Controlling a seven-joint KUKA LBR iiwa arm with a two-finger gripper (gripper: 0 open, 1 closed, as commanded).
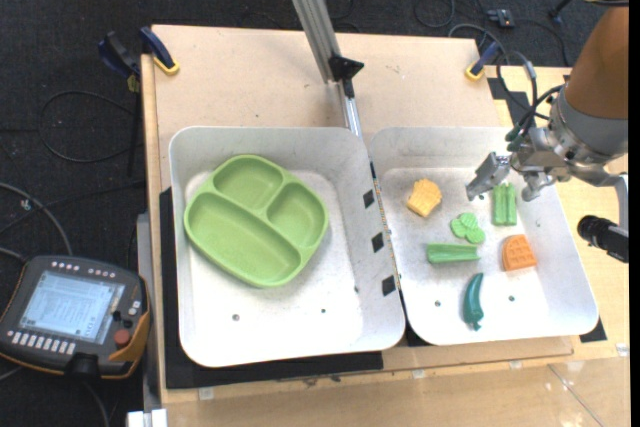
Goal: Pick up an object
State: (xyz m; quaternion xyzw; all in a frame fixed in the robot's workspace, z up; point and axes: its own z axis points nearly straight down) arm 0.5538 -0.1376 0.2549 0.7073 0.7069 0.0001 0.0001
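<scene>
The right bin (560, 315) holds several toy pieces: a yellow chunk (424, 197), a round light-green piece (467, 228), a flat green bar (452, 253), a short green block (504, 205), an orange piece (518, 253) and a teal curved piece (473, 300). My gripper (508, 179) hangs at the bin's upper right, just above the short green block. Its fingers (487, 175) are spread apart and nothing sits between them.
The left bin (200, 325) carries a green divided plate (257, 218). A slanted metal pole (315, 5) rises behind the bins. A teach pendant (70, 310) lies left of the bench. Clamps sit at the bench's back corners.
</scene>
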